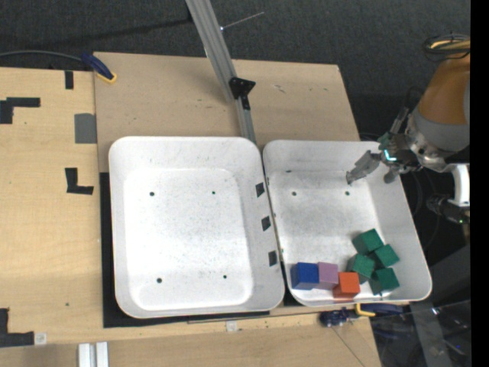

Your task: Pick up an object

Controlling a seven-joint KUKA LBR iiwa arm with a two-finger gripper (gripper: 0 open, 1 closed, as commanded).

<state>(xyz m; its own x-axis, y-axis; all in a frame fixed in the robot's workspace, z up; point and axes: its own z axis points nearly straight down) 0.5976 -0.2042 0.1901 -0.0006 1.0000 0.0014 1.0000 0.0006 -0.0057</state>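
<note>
Two shallow white bins sat side by side on the wooden counter (46, 228), their inner rims touching along the middle. The left bin (122, 281) offered an unbroken white floor out to all four walls. In the right bin (321, 159) the upper part of the floor lay open, while the blocks crowded the near edge and the near right corner. A blue cube (306, 274) stood just inside the near wall, a lilac cube (328, 273) touching it on the right, and an orange cube (348, 284) just beside that, against the rim. Four green blocks (375, 260) clustered close together toward the right wall, some tilted. A slanted metal rail (216, 44) ran down from the top of the view to the gap between the bins. The grey arm (443, 105) reached in from the right, and its gripper (373, 167) hung over the upper right part of the right bin, near the right wall and well apart from the blocks. One dark finger (359, 171) pointed left and down over the white floor; whether the fingers stood apart or together could not be told at this angle, and nothing was seen between them.
</note>
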